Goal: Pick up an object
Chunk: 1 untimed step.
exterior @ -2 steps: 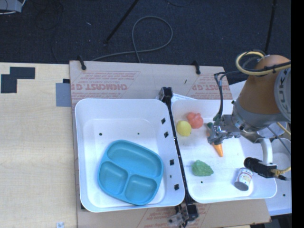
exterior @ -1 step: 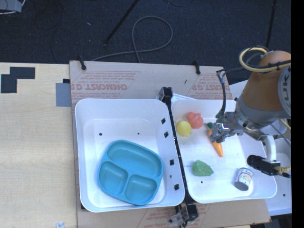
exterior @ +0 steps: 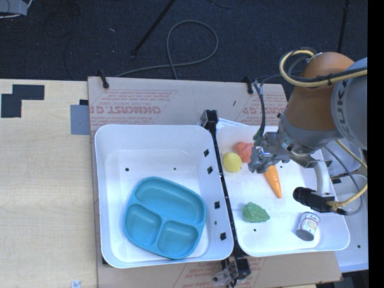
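The gripper (exterior: pixel 261 159) hangs low over the right bin (exterior: pixel 336 240), and whether it stands open or closed cannot be made out; nothing can be seen caught in it. Just beside its tip, on the arm's side, lies the orange carrot (exterior: pixel 273 180), angling away toward the bin's near edge. Close on the other side sit a yellow ball (exterior: pixel 232 161) and, touching it, a pinkish-red piece (exterior: pixel 244 149). Further off in this bin lies a green leafy lump (exterior: pixel 255 212), then a small tin can (exterior: pixel 308 225) on its side. Farthest, the left bin (exterior: pixel 111 161) holds a blue divided plate (exterior: pixel 164 217).
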### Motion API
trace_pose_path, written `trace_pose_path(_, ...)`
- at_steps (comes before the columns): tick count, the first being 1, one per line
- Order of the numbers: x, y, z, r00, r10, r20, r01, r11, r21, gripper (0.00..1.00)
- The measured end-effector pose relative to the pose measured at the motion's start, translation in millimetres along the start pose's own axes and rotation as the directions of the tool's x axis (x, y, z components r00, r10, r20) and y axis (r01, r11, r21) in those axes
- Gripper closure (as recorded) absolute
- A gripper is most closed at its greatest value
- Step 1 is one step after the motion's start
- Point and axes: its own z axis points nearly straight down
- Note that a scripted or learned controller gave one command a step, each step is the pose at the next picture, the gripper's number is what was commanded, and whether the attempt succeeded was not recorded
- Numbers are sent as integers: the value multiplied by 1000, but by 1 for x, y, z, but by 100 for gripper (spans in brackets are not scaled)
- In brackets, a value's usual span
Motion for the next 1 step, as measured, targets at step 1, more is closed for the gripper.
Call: trace_pose_path(1, 58, 17, -8, 1000, -2, 0, 2, 1000, 0, 100)
